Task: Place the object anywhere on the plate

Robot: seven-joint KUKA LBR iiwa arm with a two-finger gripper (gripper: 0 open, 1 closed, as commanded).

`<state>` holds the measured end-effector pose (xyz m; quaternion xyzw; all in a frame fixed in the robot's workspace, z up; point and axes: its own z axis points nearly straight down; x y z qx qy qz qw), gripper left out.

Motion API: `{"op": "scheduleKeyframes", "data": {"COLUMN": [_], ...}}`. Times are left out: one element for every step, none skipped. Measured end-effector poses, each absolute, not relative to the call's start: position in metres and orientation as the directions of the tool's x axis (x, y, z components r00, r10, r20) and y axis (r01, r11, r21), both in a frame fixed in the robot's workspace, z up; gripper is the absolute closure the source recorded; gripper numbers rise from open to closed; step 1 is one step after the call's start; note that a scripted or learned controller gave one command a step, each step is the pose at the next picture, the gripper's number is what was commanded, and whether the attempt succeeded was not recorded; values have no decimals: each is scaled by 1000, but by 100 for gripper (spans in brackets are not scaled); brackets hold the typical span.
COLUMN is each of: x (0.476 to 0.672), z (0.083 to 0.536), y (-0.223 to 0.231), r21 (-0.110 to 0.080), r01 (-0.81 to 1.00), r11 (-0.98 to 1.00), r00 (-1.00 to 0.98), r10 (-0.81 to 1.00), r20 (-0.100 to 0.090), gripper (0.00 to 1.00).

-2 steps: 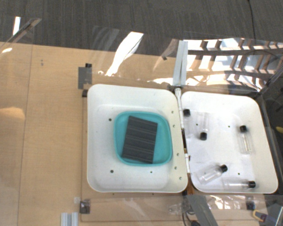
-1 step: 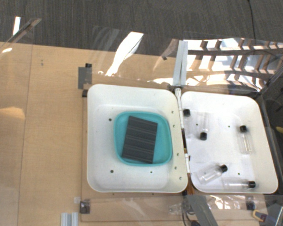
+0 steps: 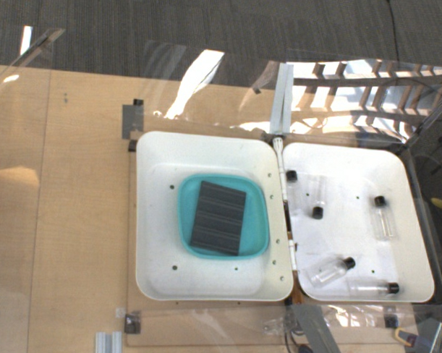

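A teal square plate lies in the middle of the left white bin. A dark grey ribbed rectangular block rests flat on the plate, slightly tilted, well inside its rim. The right white bin holds several clear vials with black caps, among them a vial near the front and a vial at the right.
A clear upright divider rises behind the seam between the two bins. Wooden bench surface spreads to the left of the bins. Metal brackets sit at the left bin's corners. Cables and fittings lie at the front right.
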<state>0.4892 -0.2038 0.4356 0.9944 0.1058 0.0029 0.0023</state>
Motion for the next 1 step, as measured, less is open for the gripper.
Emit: {"op": "scheduleKeyframes", "data": {"x": [489], "z": [436], "y": [-204], "r21": [5], "r01": [211], "r11": [-978], "r00": [978], "r10": [211], "r20": [6], "gripper": [0]}}
